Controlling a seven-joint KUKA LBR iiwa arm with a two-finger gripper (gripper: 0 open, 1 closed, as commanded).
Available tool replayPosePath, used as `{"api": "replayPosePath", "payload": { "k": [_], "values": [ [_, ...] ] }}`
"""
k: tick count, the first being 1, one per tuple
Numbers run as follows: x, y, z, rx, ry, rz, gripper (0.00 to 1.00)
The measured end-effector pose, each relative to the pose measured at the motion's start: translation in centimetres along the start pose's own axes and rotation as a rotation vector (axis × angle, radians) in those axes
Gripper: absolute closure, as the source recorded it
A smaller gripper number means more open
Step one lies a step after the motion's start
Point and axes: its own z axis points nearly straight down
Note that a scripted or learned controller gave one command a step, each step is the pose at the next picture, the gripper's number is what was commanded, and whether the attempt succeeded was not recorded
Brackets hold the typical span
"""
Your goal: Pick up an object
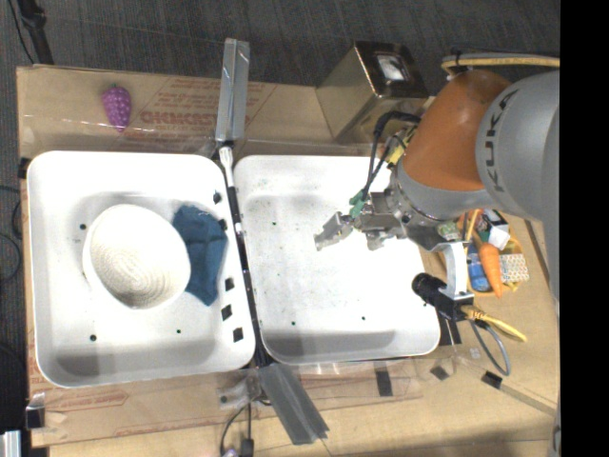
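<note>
End effector [335, 231] above right bin [314, 336]

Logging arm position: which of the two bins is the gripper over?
The right bin. The gripper hangs above its floor; the left bin holds the things.

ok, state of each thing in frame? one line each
end effector: over the right bin, nothing visible between its fingers
right bin: floor bare under the arm
left bin: holds two items
white woven disc: lying flat in left bin
blue cloth: crumpled, touching the disc's right edge
purple object: on the cardboard outside the bins
</note>
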Motion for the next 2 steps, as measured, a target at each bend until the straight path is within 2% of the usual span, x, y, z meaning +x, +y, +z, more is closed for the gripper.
{"api": "replayPosePath", "payload": {
  "k": [1,2],
  "values": [
    [-1.4,3.2,-10.9,-0.003,0.0,0.552,0.0],
    [-6.9,3.5,-17.6,-0.003,-0.001,0.418,0.0]
  ]
}}
